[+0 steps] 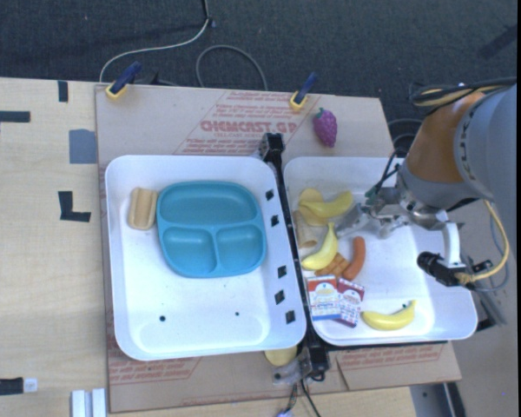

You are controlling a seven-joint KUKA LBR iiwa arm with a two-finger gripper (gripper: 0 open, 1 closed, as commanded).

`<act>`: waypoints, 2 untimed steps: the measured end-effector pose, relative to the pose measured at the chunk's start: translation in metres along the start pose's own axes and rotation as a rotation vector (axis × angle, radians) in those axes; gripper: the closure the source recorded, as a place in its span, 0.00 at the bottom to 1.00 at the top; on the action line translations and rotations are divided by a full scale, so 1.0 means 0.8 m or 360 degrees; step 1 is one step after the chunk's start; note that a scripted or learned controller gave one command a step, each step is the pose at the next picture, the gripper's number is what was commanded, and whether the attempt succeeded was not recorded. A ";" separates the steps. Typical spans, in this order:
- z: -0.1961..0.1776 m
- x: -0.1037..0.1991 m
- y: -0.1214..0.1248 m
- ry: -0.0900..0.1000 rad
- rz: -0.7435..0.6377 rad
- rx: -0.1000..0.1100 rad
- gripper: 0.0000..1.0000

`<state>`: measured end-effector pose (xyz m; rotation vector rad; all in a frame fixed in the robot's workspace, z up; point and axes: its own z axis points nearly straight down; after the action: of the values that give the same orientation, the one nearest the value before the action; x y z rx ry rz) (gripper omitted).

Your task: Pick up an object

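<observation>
The right bin (434,307) holds a yellow banana (327,205) at its upper left, a second banana (323,250) below it and a third (389,317) near the front. A red sausage (356,257) and a small orange piece (334,266) lie beside the middle banana. A white and red packet (335,301) sits by the front left wall. My gripper (363,218) hangs low over the bin's upper middle, just right of the top banana and above the sausage. The frame does not reveal anything held in it.
The left bin (130,311) carries a blue divided plate (213,228) and a tan bread piece (141,208). A purple fruit (325,127) lies on the cardboard behind the bins. A black divider (282,233) runs between the bins. The arm (456,155) covers the right bin's far right corner.
</observation>
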<state>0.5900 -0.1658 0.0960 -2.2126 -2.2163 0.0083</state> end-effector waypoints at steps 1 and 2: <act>0.012 0.032 -0.039 -0.0015 0.0001 -0.0031 0.00; 0.010 0.064 0.031 -0.0016 -0.0004 -0.0022 0.00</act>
<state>0.6143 -0.1149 0.0876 -2.2215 -2.2312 0.0038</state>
